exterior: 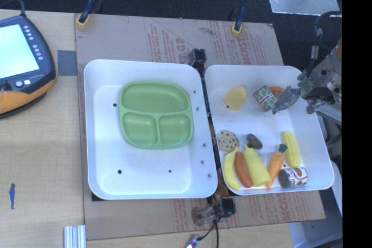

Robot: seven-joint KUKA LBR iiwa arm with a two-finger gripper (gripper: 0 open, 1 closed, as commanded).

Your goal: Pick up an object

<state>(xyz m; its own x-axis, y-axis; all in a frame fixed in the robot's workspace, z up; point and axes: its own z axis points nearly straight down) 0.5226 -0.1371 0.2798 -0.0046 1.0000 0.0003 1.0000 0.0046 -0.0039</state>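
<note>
**Gripper at right bin's far edge, nothing picked yet**

Gripper (295,97) sits at the right side of the right bin (264,187), near its back corner, just beside a green-patterned packet (265,97) with an orange bit (276,90) behind it. One grey finger (283,102) slants toward the packet; the rest of the hand is cut off by the frame edge, so can't tell how open it is, and no item shows between the fingers.

Pickable items all lie in the right bin: yellow chip (235,97) at back left, cookie (226,139) and brown lump (254,141) mid, then a tight front cluster — banana (230,172), hotdog (243,169), yellow block (256,165), carrot (275,165), corn (291,148), can (292,176). Left bin (99,125) has just a green tray (156,114).

Doing it well, my read: the packet is the closest target. Centre over it, straddle its short side, descend straight. The orange bit touches or nearly touches it, so a finger may catch both or shove one.

Room: packet is near the bin's back and right walls, so little slack there; open white floor lies to its front and left, between chip and cookie. The front cluster is packed, items touching, with poor finger gaps. The chip stands alone, an easy fallback.
</note>
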